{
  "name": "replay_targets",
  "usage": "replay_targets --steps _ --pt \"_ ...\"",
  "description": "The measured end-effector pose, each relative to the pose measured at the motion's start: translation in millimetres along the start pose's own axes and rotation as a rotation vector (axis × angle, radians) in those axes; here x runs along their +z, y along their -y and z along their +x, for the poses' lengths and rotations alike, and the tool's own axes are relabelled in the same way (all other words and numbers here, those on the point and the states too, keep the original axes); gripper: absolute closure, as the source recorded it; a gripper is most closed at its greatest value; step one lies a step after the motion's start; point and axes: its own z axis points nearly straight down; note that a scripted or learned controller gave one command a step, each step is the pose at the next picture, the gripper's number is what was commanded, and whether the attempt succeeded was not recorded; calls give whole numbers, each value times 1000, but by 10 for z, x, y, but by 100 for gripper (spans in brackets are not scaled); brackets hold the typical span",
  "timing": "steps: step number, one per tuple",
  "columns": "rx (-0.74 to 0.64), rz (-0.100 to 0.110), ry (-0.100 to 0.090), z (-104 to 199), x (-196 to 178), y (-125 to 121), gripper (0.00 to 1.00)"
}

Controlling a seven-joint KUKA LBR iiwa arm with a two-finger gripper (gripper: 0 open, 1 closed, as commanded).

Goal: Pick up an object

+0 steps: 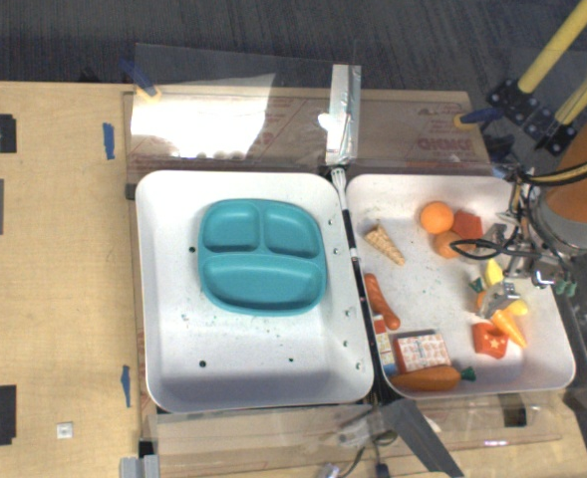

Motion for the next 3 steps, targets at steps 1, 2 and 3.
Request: replay_targets --steps 1,2,3 --pt "128 0 -2 411 96 118 0" --pt "216 1 11 754 75 153 0" --pt "358 2 9 814 73 -25 0"
